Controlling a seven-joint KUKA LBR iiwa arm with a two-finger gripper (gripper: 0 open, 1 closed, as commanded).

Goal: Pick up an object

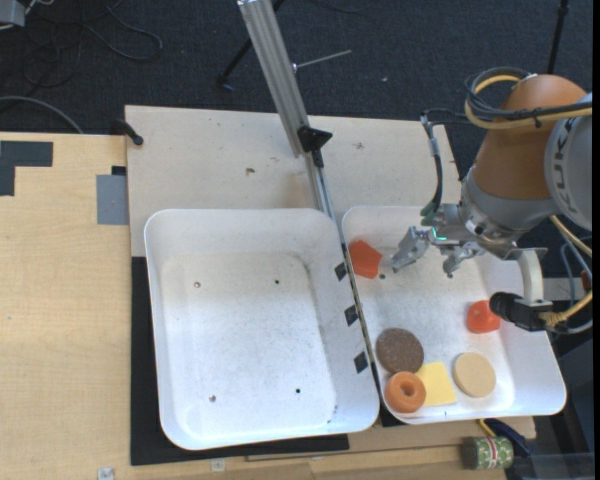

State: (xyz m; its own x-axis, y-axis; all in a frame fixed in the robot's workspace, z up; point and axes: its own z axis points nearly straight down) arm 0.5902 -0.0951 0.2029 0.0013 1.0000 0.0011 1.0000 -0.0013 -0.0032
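Gripper (432, 251): over right bin (550, 393), fingers spread, nothing between them.
Orange block (364, 258): near that bin's left wall, just left of fingertips.
Near edge: brown disc (399, 349), orange ring (406, 392), yellow square (438, 383), tan disc (474, 374).
Red piece (482, 317): right side.
Left bin (170, 238): beside it.

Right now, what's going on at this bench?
A KUKA arm reaches in from the right, its gripper hanging over the right bin with nothing between its fingers. That bin holds an orange block by the divider, a small red piece, a brown disc, an orange ring, a yellow piece and a tan disc. No pick is made yet.
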